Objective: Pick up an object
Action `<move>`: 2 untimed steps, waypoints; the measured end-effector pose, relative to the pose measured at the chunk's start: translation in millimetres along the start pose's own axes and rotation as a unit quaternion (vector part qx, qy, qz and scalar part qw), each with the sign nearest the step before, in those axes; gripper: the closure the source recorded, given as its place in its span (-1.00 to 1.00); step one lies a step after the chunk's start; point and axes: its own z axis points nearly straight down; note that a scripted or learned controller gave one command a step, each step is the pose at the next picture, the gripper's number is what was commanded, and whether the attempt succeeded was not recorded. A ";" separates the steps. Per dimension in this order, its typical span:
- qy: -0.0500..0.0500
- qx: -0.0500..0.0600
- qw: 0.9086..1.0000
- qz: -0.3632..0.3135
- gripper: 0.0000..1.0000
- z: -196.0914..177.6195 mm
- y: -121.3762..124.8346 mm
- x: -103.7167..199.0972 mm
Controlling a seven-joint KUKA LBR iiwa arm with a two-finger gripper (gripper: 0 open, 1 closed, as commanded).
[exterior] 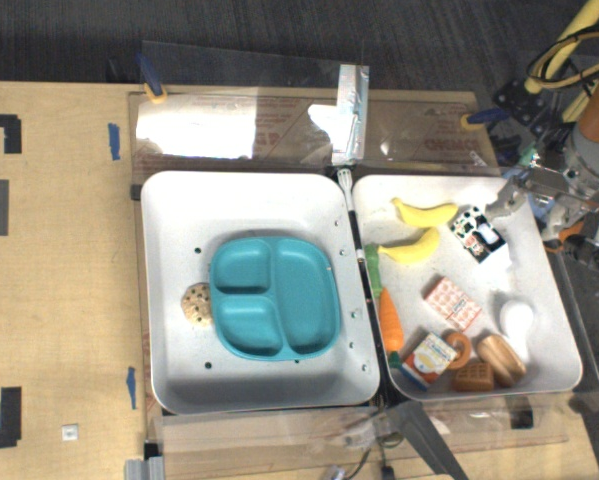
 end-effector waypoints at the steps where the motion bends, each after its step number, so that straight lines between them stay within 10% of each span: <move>1: 0.000 -0.018 0.997 -0.072 -1.00 69.6 -3.2 59.9; 2: -0.002 0.001 0.990 -0.140 -1.00 98.4 25.5 41.9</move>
